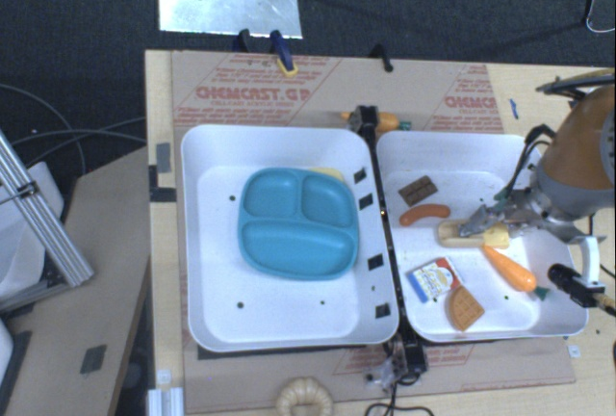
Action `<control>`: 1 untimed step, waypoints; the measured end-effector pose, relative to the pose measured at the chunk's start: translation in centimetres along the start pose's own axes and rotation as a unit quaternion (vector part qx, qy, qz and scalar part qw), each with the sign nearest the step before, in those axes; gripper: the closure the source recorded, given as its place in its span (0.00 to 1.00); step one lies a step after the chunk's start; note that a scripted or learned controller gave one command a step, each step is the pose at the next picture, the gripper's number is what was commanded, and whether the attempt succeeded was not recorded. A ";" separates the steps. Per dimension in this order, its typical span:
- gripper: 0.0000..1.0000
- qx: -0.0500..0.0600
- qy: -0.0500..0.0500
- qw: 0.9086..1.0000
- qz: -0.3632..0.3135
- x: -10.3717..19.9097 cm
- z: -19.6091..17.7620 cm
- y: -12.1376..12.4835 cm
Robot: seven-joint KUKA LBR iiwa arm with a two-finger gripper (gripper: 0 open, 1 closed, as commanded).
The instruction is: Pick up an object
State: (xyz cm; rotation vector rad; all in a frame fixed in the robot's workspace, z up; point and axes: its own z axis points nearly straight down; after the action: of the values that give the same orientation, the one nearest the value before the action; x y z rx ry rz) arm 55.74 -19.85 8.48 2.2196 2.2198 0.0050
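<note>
White plastic bins sit side by side mid-frame. The left bin (207, 241) holds one blue divided plate (296, 220). The right bin (452, 146) holds six small things: a brown block (418, 190), a sausage (424, 214), a pale bread stick (450, 232), a carrot (510, 270), a printed card (431, 279) and a waffle piece (466, 308). The gripper (478, 227) rests low at the bread stick's right end, crowded by the carrot; whether its fingers are spread or closed I cannot tell.

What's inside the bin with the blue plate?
The left bin holds the blue divided plate, lying flat near its middle. A yellowish thing peeks out behind the plate's far edge; the plate covers most of it, so what it is cannot be told.
</note>
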 end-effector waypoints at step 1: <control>1.00 -0.007 -0.004 1.000 0.000 -0.4 -1.8 0.4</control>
State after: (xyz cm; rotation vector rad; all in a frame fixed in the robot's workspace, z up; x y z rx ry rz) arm 56.12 -20.20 10.29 2.2085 2.2090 0.0111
